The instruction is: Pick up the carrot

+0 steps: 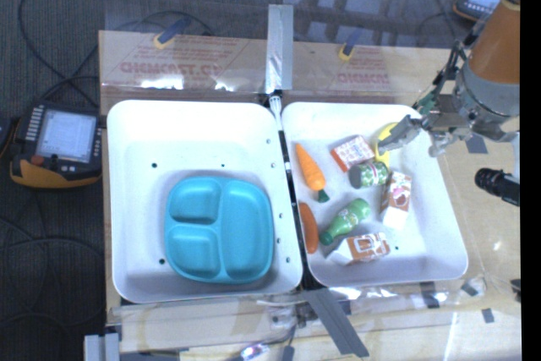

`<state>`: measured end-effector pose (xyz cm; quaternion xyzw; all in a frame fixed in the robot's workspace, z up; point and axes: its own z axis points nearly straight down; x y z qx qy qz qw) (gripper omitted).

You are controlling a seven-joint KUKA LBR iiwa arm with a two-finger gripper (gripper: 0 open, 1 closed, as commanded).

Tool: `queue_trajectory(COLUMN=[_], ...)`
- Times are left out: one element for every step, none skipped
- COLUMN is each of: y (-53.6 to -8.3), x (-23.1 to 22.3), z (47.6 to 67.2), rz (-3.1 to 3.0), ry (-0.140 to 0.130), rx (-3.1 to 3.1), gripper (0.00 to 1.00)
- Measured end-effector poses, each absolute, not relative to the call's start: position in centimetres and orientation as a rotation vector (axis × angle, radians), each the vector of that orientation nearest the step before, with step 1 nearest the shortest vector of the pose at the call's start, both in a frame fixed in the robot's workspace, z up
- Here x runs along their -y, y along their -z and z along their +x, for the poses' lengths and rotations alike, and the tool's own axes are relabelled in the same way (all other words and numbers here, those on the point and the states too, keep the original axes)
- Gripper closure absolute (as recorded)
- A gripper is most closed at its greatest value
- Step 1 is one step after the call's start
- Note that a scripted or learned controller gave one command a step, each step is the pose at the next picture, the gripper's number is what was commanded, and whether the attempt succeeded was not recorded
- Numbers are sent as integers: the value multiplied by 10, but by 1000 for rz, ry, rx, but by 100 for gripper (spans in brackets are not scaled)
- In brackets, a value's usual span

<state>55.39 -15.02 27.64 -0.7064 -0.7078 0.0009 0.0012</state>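
Nearest the camera: front rims of 2 white bins side by side on the table [372,63]. Left bin [135,123]: 1 blue divided plate [220,228], 3 compartments, lying flat toward the front. Right bin [439,241]: carrot [310,168] near the left wall, orange body with green stem end pointing toward the front, apart from the other items. Just in front of it, against the divider, another orange piece [308,226]. Green bottle-shaped toy [347,220] tilted beside that piece. Small orange carton [367,248] at the front, white packet [396,199] to the right, green can [368,175] and red-orange box [352,151] toward the middle, yellow item [388,133] at the back. Claw [404,134] over the back right part of the right bin, near the yellow item, well apart from the carrot; nothing seen held; opening of the claw impossible to tell. Handheld controller [55,144] on the floor left of the bins.
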Motion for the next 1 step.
queue_trajectory(y=[-152], x=[93], z=[595], rz=[-2197], ry=[-4], rx=[2240], gripper=[0])
